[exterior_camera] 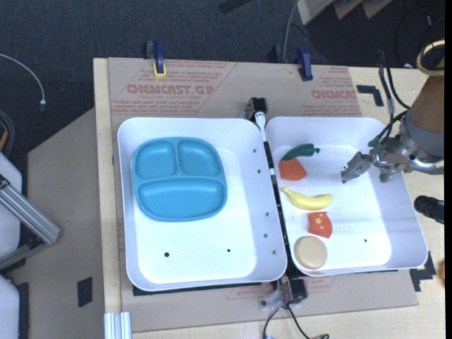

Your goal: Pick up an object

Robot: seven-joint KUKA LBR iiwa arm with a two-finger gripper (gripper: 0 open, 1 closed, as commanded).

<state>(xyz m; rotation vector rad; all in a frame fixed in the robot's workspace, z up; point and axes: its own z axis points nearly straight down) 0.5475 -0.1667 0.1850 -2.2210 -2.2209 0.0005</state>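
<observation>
The pincer (pixel 367 164) hangs over the right bin (pixel 395 217), in its upper right part, with nothing between its fingers; 1 finger juts left and the other sits nearer the wrist, so they look spread, and I judge it open.

5 things lie in a column along that bin's left side: a green pepper (pixel 300 150) touching a red piece (pixel 292 169), then a banana (pixel 308 200), a small red fruit (pixel 320 224) and a cream disc (pixel 311 252) by the front wall. The left bin (pixel 198 267) carries a blue tray (pixel 181 178).

The step in hand seems to be choosing and approaching a target. The banana looks the best pick: it lies apart from its neighbours, so both fingers can straddle its narrow middle. Come straight down, fingers across its short width, and close only once low enough. The pepper and red piece crowd each other near the wall, risking a glancing grip.
</observation>
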